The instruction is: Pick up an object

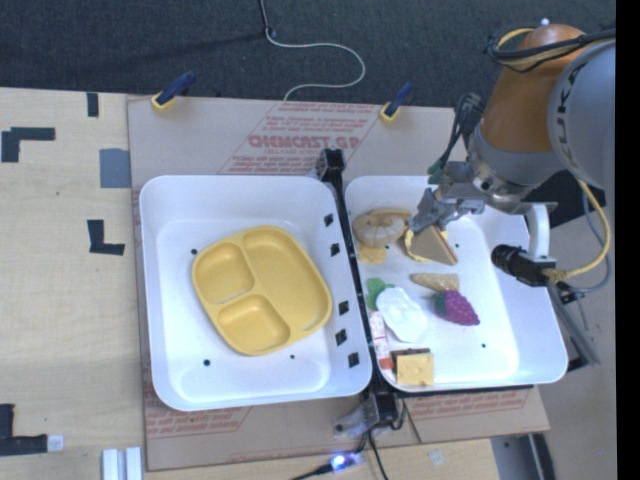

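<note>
The right bin (pixel 520 353) holds several toy foods. Among them are a round tan bun (pixel 380 226), a tan wedge (pixel 433 247), a small bread piece (pixel 435 281) and purple grapes (pixel 459 308). There are also a white lump (pixel 404 316) on a green piece (pixel 376 291) and a yellow cracker square (pixel 415 368). My gripper (pixel 441 214) hangs low over the bin's back part, right at the wedge's upper tip and just right of the bun. The wrist hides where it meets the wedge.
A yellow divided plate (pixel 262 288) lies in the left bin (pixel 165 268). A black divider (pixel 345 268) runs between the bins. A black cable fitting (pixel 520 263) juts over the right bin's right side. Blue clamps (pixel 173 89) hold the cardboard at the back.
</note>
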Controlling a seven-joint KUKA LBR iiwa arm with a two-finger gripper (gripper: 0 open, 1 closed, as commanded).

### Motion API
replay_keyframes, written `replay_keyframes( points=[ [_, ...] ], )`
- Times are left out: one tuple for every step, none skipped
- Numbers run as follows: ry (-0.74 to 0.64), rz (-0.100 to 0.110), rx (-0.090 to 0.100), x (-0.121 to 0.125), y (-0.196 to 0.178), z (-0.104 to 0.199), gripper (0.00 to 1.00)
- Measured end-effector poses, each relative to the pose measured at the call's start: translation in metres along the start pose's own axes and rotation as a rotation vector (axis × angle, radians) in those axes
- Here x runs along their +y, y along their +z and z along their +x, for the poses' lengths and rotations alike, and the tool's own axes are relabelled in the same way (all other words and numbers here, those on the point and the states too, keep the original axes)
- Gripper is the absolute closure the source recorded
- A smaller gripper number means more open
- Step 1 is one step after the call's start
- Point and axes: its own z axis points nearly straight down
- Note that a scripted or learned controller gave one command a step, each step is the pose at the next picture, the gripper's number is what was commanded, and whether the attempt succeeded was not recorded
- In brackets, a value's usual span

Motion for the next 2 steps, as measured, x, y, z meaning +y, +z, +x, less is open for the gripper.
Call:
replay_keyframes(
  points=[
    [0.003, 0.004, -0.001, -0.054, -0.007, -0.003, 1.0],
    [0.003, 0.007, 0.001, -0.104, -0.003, 0.014, 1.0]
  ],
)
